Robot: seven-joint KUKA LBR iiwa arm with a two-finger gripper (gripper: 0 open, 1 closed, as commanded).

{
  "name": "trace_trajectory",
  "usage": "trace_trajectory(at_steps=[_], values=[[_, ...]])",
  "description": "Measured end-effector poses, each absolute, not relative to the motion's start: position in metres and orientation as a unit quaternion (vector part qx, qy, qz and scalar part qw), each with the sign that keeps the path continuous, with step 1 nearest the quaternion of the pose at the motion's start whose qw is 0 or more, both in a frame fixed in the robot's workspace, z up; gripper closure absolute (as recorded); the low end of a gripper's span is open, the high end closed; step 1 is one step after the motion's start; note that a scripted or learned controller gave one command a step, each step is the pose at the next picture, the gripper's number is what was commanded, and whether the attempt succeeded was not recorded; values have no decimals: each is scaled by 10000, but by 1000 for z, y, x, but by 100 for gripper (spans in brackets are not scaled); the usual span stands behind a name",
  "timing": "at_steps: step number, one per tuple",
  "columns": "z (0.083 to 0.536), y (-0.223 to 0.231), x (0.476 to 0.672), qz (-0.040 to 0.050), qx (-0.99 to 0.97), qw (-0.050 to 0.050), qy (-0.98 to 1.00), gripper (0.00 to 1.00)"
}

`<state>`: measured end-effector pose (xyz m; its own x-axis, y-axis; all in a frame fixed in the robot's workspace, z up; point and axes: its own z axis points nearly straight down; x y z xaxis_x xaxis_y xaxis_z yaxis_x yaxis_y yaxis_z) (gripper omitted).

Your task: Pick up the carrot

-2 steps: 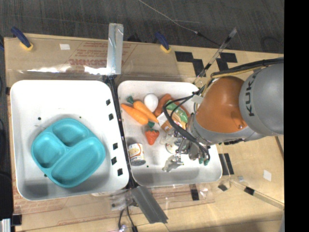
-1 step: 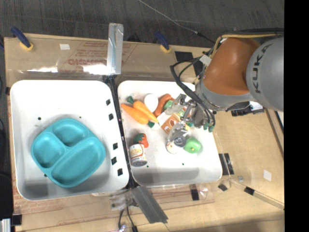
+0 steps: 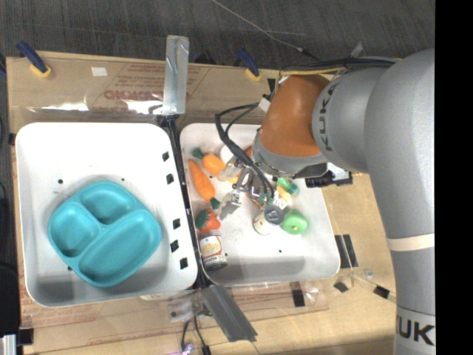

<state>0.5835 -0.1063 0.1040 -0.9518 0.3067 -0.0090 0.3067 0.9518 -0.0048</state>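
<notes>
carrot in right bin, plate left

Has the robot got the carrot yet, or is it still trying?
Not yet. Done: the arm has reached over the right bin, and its gripper sits low among the toys there. In hand: nothing I can see between its fingers. Left: the carrot lies on the bin floor beside the gripper and needs grabbing and lifting.
</notes>
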Motion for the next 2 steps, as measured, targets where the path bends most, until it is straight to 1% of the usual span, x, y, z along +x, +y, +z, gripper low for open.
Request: trace_trajectory(at_steps=[1, 2], values=[[92, -96, 590, 1, 3556, 5, 9347, 0], [93, -95, 600, 1, 3694, 5, 9293, 0]])
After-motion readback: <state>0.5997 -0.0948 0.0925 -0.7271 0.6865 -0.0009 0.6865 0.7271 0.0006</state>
